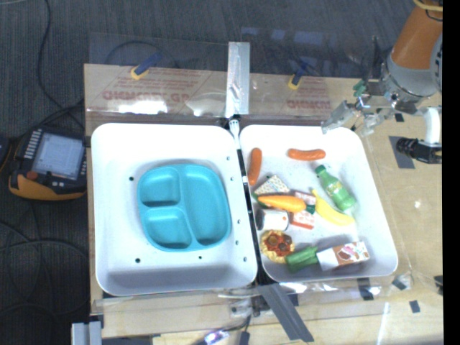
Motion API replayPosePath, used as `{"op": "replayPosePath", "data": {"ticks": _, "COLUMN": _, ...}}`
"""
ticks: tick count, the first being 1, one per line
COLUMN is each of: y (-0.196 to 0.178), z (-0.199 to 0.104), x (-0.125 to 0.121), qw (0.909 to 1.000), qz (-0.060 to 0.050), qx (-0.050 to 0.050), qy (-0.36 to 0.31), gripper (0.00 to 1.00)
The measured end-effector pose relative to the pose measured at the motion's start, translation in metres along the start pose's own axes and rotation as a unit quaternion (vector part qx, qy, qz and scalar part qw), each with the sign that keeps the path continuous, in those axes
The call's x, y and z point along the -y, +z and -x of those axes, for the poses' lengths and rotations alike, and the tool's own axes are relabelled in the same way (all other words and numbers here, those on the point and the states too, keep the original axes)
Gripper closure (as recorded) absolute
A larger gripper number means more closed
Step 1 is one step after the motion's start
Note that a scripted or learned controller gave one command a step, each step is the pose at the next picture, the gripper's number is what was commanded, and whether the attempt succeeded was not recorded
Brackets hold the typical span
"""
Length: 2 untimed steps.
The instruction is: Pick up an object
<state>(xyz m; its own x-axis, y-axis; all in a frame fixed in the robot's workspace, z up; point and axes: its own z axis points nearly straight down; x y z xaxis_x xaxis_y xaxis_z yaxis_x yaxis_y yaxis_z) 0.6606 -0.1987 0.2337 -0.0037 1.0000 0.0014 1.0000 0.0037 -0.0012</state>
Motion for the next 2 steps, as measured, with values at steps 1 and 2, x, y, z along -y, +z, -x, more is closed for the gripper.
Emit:
{"op": "replayPosePath", "data": {"ticks": 1, "y": 0.136, "z": 0.015, "x": 0.037, "qw": 0.9998, "qz": 0.004, "qx": -0.003, "qy": -0.019, "gripper": 0.00}}
{"op": "replayPosePath", "data": {"ticks": 2, "y": 0.143, "z": 0.003, "x": 0.078, "qw": 0.9999, "qz": 0.007, "qx": 0.002, "qy": 0.009, "gripper": 0.00}}
